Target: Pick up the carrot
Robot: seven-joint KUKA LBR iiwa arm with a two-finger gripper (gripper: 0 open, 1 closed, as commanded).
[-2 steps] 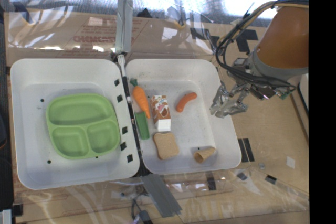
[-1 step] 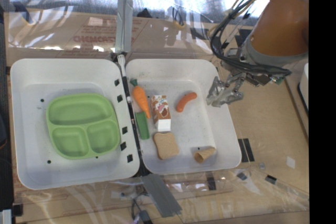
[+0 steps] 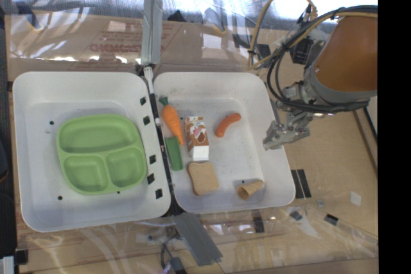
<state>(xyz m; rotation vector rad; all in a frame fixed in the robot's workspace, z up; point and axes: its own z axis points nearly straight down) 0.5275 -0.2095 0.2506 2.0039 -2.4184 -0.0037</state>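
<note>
Reaching in from the right, end effector [image 3: 281, 136] hangs over the right bin's [image 3: 273, 157] rim.

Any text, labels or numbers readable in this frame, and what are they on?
Cardboard sheet behind the bins: red printing, too blurred to read.
Small carton in the right bin: printed picture on its face, any lettering too small to read.
Nothing else bears legible text.
</note>
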